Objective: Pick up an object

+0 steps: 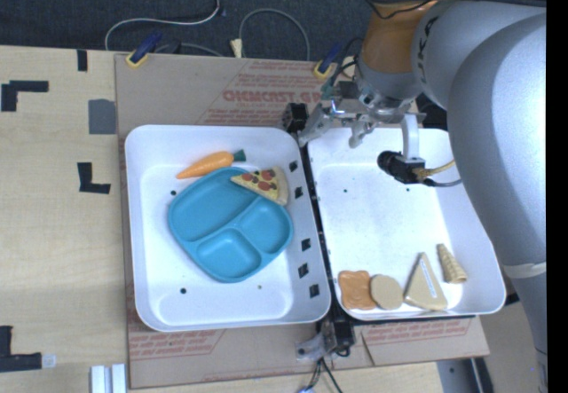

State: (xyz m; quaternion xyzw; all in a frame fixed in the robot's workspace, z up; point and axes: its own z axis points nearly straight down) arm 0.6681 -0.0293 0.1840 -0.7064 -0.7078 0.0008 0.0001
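Note:
My gripper (353, 132) hangs over the back edge of the right bin (399, 223), close to the divider between the bins. Its fingers stand apart, open, with nothing between them. At the front of the right bin lie a slice of toast (354, 288), a round cookie (386, 292), a sandwich wedge (426, 285) and an ice cream cone (452, 264). The left bin (151, 205) holds a blue divided plate (231, 230), with a carrot (209, 164) and a pizza slice (263, 181) by its back rim.
The large grey arm (497, 116) with its orange band (399, 19) covers the right bin's far right corner. Cables (213, 10) run behind the bins. A black clip (324, 342) sits at the front between the bins.

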